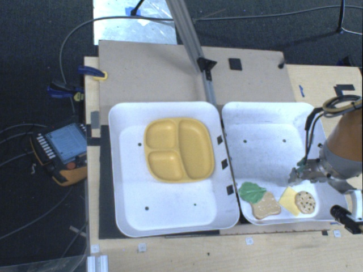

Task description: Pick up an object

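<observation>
- There are two white bins: the left bin (127, 208) and the right bin (266, 123), touching along the middle.
- The left bin holds one yellow plate with three compartments (179, 150), placed in its upper half.
- The right bin holds four toy food pieces, all in its lower edge zone: one green leaf (252, 192), one slice of toast (266, 207), one yellow cheese wedge (288, 199) and one chocolate chip cookie (305, 202).
- The upper and middle part of the right bin is bare, so there is open room there.
- The gripper (300, 173) is in the right bin, just above the cheese wedge and the cookie, near the right wall.
- I cannot tell if it is wide or narrow; nothing is seen between it.
</observation>
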Controlling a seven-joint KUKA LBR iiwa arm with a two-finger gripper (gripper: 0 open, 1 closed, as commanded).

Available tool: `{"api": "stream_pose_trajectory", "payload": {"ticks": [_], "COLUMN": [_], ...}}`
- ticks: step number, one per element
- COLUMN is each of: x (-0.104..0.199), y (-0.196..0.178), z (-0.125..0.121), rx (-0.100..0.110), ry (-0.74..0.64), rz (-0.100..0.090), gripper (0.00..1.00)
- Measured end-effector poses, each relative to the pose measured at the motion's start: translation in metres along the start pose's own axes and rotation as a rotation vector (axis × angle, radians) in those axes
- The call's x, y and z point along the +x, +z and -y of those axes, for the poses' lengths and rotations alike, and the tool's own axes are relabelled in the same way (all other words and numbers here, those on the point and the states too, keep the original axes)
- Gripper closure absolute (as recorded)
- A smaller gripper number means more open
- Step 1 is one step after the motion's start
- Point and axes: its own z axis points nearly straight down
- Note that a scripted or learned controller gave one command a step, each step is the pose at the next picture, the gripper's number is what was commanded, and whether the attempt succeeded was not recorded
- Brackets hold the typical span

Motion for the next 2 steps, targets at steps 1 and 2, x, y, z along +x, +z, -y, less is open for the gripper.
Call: {"api": "stream_pose_trajectory", "payload": {"ticks": [1,2], "x": [0.002,0.0], "y": [-0.056,-0.115], "z": [-0.012,-0.004], "rx": [-0.004,-0.004], "ry": [-0.006,-0.005], "rz": [0.001,0.001], "gripper": [1.0,1.0]}}
